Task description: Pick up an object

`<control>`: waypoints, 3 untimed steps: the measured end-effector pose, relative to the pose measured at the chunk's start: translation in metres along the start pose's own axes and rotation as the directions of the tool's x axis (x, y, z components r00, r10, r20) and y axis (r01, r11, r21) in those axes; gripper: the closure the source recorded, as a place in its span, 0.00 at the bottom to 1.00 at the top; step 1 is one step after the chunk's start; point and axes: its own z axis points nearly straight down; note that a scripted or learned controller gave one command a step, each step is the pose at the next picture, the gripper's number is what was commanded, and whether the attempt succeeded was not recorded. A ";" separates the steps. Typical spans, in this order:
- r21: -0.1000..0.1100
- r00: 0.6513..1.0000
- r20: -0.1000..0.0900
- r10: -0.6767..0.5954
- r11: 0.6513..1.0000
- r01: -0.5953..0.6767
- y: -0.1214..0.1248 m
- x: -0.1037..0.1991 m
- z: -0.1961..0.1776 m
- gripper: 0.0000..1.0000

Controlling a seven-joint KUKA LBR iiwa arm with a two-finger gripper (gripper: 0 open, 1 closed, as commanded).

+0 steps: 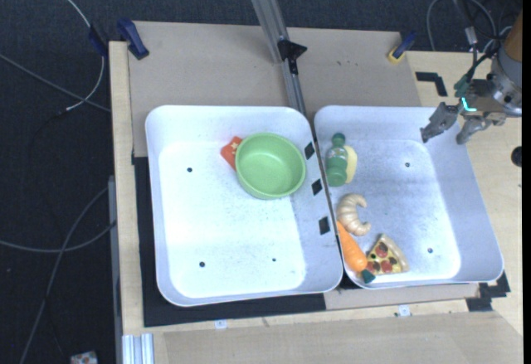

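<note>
Hovering over the right bin's far right corner, gripper spread wide, holding nothing; croissant and bottle well apart.

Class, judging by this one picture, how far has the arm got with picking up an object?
Done: nothing lifted. The green bowl lies in the left bin; the bottle, croissant, carrot and pizza slice lie in the right bin. In hand: the gripper hangs open at that bin's upper right edge. Left: descend, grasp, lift.

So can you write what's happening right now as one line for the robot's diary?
gripper: open, holding nothing, over right bin top-right edge | croissant, carrot, pizza slice, bottle: untouched | green bowl: left bin
</note>
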 end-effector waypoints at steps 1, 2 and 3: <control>-0.007 1.000 0.001 -0.001 1.000 0.001 0.001 0.000 -0.004 0.00; 0.003 1.000 -0.001 -0.001 1.000 0.001 0.002 0.002 0.061 0.00; 0.002 1.000 -0.001 0.000 1.000 0.000 -0.001 -0.006 0.110 0.00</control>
